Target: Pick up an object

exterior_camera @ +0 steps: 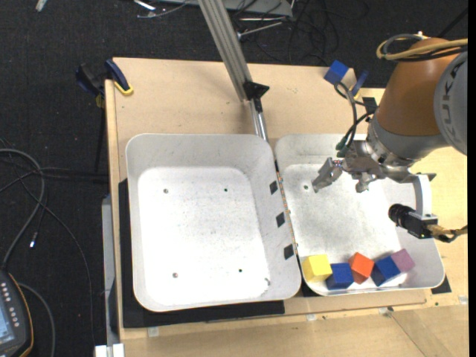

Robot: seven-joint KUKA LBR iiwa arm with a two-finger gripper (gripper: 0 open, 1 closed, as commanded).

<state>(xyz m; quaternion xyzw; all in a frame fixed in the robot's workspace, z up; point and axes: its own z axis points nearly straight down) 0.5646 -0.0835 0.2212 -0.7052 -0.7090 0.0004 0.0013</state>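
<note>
Five small blocks sit in a row along the near edge of the right bin, closest to the camera: a yellow block, a blue block, an orange block, a second, dark blue block and a purple block. They touch or nearly touch one another, packed against the bin's near wall. Beside this bin on the wooden tabletop lies the left bin, white and speckled.

From the right, the grey arm with its orange band reaches over the right bin. Its pincer hangs above the far half of that bin, well apart from the blocks. Two fingers are spread apart and nothing is between them.

Judging by this, the pick-up has not been achieved. No block is lifted; all rest in the bin. What remains is to travel toward the near edge, descend over one block, close on it and raise it.
</note>
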